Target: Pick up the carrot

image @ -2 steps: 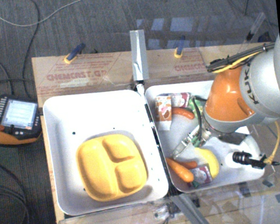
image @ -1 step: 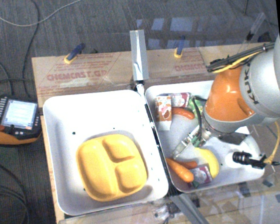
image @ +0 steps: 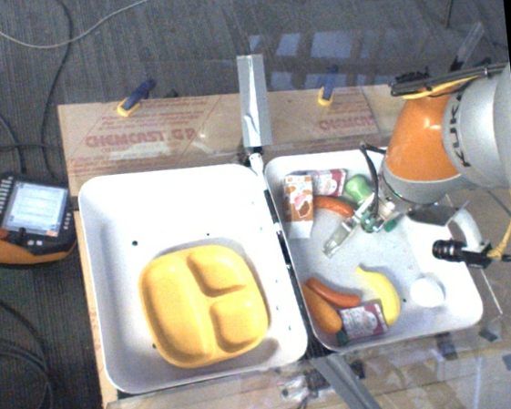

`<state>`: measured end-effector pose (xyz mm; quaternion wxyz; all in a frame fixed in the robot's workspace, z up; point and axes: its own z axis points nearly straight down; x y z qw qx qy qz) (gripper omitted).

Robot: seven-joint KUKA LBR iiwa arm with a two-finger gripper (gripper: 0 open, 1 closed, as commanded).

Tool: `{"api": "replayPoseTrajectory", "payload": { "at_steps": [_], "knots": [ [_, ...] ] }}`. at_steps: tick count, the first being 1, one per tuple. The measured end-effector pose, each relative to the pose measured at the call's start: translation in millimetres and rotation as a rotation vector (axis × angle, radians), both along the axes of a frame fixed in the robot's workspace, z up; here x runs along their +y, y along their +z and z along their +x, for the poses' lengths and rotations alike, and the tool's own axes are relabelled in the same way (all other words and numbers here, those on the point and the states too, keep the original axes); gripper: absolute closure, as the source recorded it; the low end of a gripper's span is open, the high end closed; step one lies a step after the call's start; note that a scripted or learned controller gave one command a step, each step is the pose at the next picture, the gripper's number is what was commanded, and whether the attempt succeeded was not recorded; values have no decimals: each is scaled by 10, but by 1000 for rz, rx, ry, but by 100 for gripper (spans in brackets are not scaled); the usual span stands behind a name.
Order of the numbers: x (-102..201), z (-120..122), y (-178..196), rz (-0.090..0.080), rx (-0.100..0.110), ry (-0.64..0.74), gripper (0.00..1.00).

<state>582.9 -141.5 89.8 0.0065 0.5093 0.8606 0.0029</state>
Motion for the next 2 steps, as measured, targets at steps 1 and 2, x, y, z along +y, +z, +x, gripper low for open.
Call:
{"api": "replayPoseTrajectory", "payload": {
  "at_steps": [1,2],
  "knots": [
    [6,-1,92,1,0,-1,100],
    [312,123,892,1,18,-641,100]
  ]
}}
